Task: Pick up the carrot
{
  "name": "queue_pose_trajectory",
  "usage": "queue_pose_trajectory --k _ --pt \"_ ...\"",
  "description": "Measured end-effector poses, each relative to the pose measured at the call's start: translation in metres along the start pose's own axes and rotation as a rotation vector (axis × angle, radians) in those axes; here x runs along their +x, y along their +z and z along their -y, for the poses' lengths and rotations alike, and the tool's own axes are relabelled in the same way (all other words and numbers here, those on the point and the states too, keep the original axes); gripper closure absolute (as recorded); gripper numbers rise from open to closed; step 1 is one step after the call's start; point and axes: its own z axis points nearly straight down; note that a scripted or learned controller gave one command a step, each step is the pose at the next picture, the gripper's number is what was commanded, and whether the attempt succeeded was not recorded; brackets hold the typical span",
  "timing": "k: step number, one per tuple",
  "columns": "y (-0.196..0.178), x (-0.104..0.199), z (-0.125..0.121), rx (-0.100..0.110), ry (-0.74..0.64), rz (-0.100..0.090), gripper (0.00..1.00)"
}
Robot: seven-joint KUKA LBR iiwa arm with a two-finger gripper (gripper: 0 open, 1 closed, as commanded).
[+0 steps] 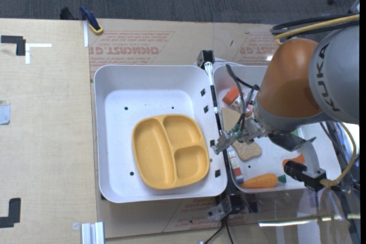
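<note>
Carrot (260,181): one, lying in right bin (320,188).

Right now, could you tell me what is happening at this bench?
A grey and orange arm reaches from the right over the right bin, its pincer low near the bin's left wall, beside a slice of toast. The carrot lies nearer the front of that bin, apart from the pincer and not picked up. The left bin holds a yellow divided plate.

Grey KUKA-lettered arm (337,74), orange band, black cables.
</note>
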Motion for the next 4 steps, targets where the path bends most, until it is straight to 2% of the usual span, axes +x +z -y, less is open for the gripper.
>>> queue_pose_trajectory --k 2,3,4 --pt "0.0 0.0 0.0 0.0 0.0 0.0 0.0" --pt "0.048 0.039 -0.019 -0.007 0.005 0.023 0.0" --pt "0.075 0.041 -0.033 -0.021 0.203 0.048 0.0"
